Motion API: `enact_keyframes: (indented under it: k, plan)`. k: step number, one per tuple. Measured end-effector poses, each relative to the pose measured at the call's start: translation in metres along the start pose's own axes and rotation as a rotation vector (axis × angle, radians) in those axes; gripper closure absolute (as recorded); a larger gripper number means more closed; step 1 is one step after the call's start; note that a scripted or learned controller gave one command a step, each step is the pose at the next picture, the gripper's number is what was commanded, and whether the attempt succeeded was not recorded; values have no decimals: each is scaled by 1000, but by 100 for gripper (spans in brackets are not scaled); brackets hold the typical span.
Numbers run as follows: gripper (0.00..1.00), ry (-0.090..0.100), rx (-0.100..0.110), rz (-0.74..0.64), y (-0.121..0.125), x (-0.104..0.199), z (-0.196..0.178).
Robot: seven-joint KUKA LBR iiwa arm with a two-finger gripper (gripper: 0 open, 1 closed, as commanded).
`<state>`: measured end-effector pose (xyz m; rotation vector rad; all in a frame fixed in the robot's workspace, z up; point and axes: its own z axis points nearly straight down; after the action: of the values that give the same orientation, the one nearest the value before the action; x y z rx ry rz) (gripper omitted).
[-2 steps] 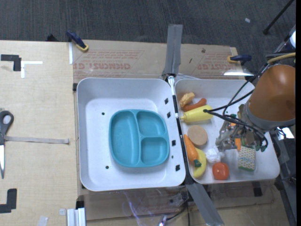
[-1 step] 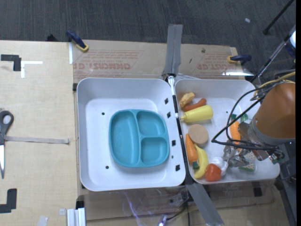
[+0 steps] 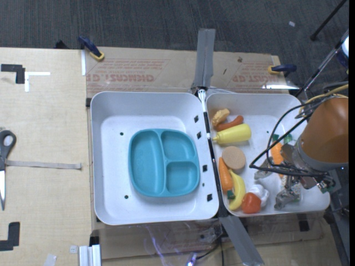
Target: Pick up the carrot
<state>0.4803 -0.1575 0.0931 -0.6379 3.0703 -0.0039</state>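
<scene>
The carrot [image 3: 224, 174] lies just beside the left wall of the right bin [image 3: 260, 105]. We judge it light, stiff and smooth; we would grasp its middle. The gripper [image 3: 288, 195] state we cannot tell.

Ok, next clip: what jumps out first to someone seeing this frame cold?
The turquoise divided plate sitting alone in the left bin. Then the toy food crowded along the right bin's left side, the carrot beside the banana, with the arm's orange band looming at right.
</scene>
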Motion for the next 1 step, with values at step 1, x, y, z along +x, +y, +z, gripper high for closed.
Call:
enact_keyframes:
  k: [1]
  plan:
    - [0, 0, 0, 286, -47, 9, 0]
